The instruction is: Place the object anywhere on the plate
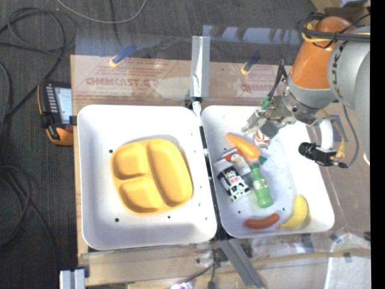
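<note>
Above the carrot [243, 144] (right bin [313, 188]) hangs the tool [260, 127], grip unclear.

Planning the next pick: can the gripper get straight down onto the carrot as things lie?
Probably yes. The carrot lies uncovered atop the pile, just below the gripper, though the green bottle crowds its lower end.

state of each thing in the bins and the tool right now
Yellow three-compartment plastic plate: nothing on it, in left bin.
Orange carrot: lying in right bin.
Green bottle: lying on its side.
Yellow banana: lying at bin corner.
Red sausage: lying flat.
Tool: above right bin.
</note>
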Controlling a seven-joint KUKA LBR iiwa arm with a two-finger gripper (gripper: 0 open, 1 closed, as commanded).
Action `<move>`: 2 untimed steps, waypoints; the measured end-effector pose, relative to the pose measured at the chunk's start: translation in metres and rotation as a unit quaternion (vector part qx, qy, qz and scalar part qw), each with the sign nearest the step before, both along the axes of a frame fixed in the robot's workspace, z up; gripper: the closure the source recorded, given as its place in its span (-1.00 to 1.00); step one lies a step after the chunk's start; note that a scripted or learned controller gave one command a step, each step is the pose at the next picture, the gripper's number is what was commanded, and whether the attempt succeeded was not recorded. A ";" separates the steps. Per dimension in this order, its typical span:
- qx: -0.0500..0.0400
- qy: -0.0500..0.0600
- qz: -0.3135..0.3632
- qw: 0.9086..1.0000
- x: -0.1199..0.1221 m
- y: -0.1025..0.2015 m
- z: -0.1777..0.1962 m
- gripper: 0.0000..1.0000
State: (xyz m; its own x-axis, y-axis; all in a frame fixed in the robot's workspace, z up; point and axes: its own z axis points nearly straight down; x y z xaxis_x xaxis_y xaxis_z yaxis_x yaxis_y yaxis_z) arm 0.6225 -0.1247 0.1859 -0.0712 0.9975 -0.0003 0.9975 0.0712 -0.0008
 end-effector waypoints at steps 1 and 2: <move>0.000 0.000 0.046 0.999 -0.030 0.069 0.041 1.00; 0.000 0.000 0.074 0.997 -0.052 0.122 0.082 1.00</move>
State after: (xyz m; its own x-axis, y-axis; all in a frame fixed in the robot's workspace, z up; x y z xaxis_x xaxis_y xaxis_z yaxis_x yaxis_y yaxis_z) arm 0.5702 -0.0025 0.2680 -0.2169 0.9762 0.0004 0.9762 0.2169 -0.0007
